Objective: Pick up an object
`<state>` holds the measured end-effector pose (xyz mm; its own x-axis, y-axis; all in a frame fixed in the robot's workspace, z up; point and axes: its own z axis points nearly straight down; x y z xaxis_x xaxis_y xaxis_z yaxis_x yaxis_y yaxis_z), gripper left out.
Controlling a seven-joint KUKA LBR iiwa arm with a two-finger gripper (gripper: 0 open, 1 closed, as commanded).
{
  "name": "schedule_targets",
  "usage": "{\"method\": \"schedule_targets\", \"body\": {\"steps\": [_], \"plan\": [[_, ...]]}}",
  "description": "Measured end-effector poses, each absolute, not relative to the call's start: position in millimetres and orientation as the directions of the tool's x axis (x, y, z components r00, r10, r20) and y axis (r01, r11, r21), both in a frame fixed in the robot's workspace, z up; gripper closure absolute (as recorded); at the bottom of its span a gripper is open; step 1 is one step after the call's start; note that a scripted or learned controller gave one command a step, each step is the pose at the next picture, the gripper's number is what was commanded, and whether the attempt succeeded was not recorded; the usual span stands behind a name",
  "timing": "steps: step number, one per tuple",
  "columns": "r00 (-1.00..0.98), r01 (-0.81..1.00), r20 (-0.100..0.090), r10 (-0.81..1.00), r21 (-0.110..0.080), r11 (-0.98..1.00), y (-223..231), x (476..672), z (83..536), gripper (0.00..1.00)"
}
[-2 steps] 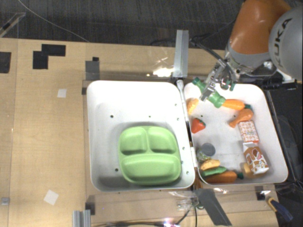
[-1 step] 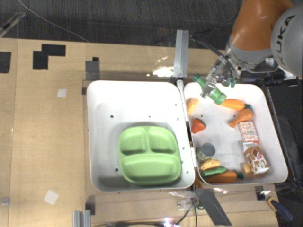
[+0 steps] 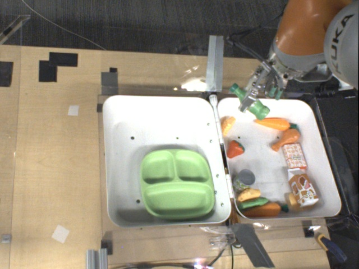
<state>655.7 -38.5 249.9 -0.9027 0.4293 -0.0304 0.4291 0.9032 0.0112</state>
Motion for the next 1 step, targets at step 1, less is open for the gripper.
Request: {"method": "schedule_targets", "body": {"steps": [1], "plan": [[-0.904,0.425,-0.04,0.425,0.014,0.905,-37.7,657.8,262.9,1.0]]}}
